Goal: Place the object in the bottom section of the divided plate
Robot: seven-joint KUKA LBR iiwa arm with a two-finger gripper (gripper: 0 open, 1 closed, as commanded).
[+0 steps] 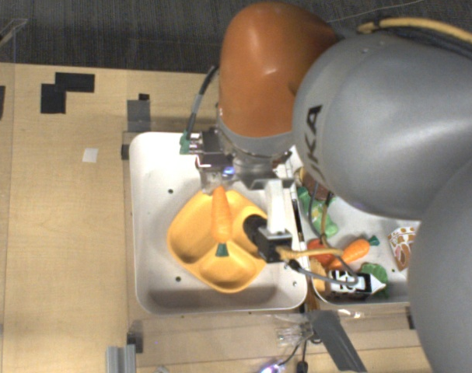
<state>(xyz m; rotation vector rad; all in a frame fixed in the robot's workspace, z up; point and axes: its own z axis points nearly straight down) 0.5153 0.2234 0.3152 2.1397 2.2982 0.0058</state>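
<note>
carrot [220, 214]: orange, smooth, tapered, green stub end. Laid lengthwise over centre of divided plate [185, 235], stub twd bottom section. Yellow, glossy, lobed dish, seated in left bin [150, 208], white, shallow. gripper [224, 176]: just above carrot's upper end, mostly hidden by wrist; grip state cannot be told. right bin [360, 300]: contents partly covered by arm; 2nd carrot [354, 249] noted.

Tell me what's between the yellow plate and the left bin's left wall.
Nothing. The camera view shows bare white floor from the yellow plate to the bin's left wall.
</note>
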